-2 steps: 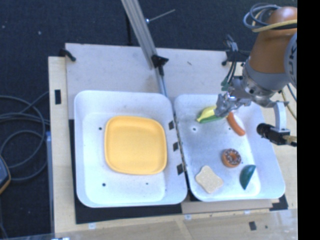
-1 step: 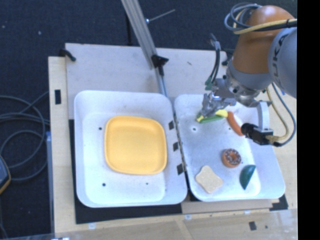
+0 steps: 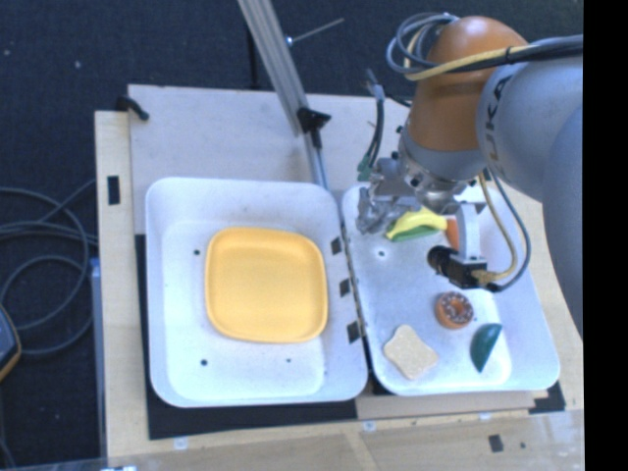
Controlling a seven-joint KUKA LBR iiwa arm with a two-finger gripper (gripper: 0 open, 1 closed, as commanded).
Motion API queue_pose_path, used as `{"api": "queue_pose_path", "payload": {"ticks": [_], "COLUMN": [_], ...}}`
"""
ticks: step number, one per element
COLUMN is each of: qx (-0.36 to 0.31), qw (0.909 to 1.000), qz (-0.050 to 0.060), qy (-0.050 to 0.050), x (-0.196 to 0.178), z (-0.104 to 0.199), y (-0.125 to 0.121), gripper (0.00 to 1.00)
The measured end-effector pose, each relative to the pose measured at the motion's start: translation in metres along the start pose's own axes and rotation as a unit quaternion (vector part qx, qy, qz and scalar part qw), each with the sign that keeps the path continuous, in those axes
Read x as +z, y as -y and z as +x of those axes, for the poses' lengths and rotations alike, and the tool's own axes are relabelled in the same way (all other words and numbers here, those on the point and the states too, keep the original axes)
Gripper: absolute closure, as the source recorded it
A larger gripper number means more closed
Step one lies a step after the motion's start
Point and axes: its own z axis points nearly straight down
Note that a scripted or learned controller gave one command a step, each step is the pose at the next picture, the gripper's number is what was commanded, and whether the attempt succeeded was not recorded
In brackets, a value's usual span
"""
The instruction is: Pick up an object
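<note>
**Tool low in the near-side bin, nothing lifted yet**

The tool (image 3: 371, 214) hangs low at the upper left corner of the right bin (image 3: 520, 361); whether it is open or closed cannot be told. Just beside it, toward the arm, lies a yellow banana-shaped piece (image 3: 412, 227), with an orange bit (image 3: 452, 231) past that. Farther off, toward the bin's front, sit a round brown doughnut (image 3: 454, 309), a slice of toast (image 3: 410, 351) and a dark green piece (image 3: 485, 345). Across the divider, the left bin (image 3: 177, 214) carries a yellow plate (image 3: 265, 285). By my judgement the pick is not yet made: every object rests in a bin, and grasping and lifting remain.
</note>
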Motion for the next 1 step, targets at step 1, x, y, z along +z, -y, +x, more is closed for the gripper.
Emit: {"api": "queue_pose_path", "payload": {"ticks": [1], "qx": [0.000], "qw": [1.0000], "qz": [0.000], "qy": [0.000], "x": [0.0027], "z": [0.0471], "y": [0.0078], "gripper": [1.00]}}
